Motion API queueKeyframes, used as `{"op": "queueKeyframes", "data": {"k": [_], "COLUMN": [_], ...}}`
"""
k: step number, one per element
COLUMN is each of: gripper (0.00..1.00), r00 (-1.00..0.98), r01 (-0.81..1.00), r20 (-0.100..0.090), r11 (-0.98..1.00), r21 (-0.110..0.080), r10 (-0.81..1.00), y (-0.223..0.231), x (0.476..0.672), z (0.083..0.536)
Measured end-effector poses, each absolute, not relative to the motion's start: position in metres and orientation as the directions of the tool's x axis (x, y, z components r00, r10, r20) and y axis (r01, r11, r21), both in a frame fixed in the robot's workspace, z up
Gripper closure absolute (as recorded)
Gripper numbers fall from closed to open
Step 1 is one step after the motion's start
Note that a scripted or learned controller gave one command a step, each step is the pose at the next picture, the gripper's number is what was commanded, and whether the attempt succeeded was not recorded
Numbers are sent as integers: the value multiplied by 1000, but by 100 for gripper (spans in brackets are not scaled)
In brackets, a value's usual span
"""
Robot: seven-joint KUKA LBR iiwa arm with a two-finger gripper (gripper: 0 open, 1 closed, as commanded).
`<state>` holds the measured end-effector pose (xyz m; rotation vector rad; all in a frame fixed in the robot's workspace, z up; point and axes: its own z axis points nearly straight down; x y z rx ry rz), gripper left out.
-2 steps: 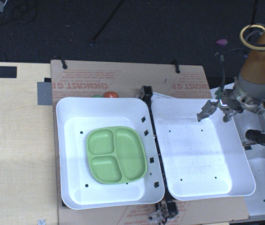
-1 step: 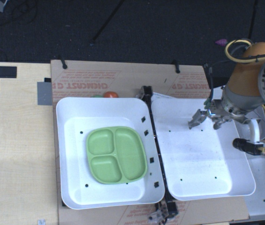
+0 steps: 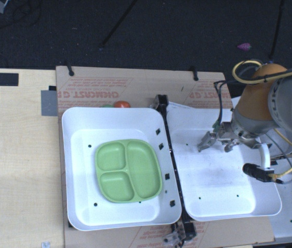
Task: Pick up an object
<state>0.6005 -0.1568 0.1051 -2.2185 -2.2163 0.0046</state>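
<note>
A light green divided plate (image 3: 128,169) lies flat in the left white bin (image 3: 78,138). My gripper (image 3: 217,144) hangs over the upper middle of the right white bin (image 3: 213,211), well to the right of the plate. Its two grey fingers (image 3: 204,142) are spread apart, with nothing between them. The grey arm with its orange band (image 3: 259,94) comes in from the right above that bin.
A small red object (image 3: 121,105) lies on the cardboard just behind the left bin's far rim. A black divider (image 3: 167,154) runs between the two bins. Cables loop around the wrist at the right bin's right side.
</note>
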Motion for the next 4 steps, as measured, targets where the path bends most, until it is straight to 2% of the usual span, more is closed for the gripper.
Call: {"op": "queueKeyframes", "data": {"k": [1,3,4], "gripper": [100,100,100], "r00": [3,-1,-1], "r01": [1000,1000,1000], "r20": [1,-1,0], "r11": [-3,1,1], "r21": [-4,5,1], "r10": [1000,1000,1000], "y": [-158,-172,-173], "x": [601,613,613], "z": [118,232,264]}}
